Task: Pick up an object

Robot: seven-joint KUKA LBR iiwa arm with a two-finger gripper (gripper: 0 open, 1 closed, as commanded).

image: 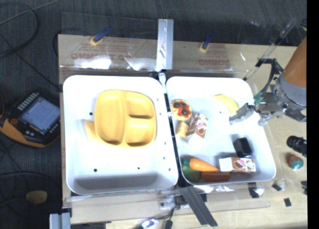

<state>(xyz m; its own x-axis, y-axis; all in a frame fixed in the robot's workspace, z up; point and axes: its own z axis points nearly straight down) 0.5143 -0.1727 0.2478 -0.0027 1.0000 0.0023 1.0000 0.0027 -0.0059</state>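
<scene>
The hand (251, 113) is hovering, fingers spread, over the right bin's (259, 138) right edge, gripping nothing. The black object (242, 146) is lying beneath; open floor is showing mid-bin. No legible writing.

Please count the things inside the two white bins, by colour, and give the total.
Yellow: 2, the tray and a piece in the right bin.
Orange: 1, the carrot.
Black: 1, the block.
Printed, mixed colours: 3, the round toy, the packet, the carton.
Total: 7
</scene>
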